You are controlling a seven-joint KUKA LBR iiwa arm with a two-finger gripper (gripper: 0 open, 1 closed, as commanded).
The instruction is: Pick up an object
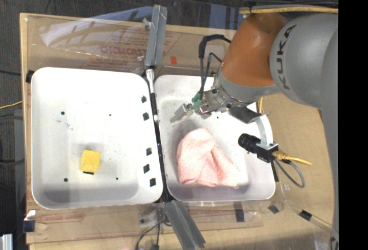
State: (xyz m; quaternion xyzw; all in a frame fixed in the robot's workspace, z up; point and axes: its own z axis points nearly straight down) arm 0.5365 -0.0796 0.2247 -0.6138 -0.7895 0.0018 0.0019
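A crumpled pink cloth (206,160) lies in the right bin (172,85), toward its near side. A small yellow block (90,161) rests in the left bin (40,128), near its front left. My gripper (190,108) hangs over the middle of the right bin, just above and left of the cloth's top edge, reaching in from under the orange wrist band. Nothing shows between its fingers, and how they stand is hard to read from this angle.
A metal divider rail (154,42) runs between the two bins. A black cylindrical fitting with a yellow cable (259,148) sits over the right bin's right rim. The big grey arm body (305,53) covers the bench's back right.
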